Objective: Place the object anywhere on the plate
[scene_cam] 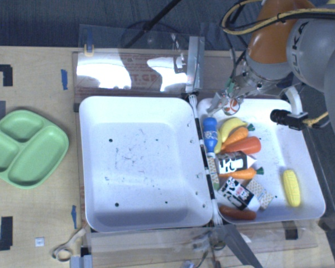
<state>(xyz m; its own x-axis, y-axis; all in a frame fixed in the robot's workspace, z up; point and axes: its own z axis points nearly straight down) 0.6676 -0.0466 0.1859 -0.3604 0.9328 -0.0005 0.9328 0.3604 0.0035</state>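
A pale wooden tabletop [33,66] carries two shallow white bins. The right bin [310,166] holds a heap of toy food against its left wall: a banana [230,126], a large carrot [243,144], a blue bottle [210,133] and a black-and-white carton [237,193], with a corn cob [291,187] lying apart. The gripper [230,100] hangs over that bin's far corner, just above the banana; whether its fingers are parted or closed cannot be told. The green divided plate [25,147] sits well left, beyond the left bin [139,155].
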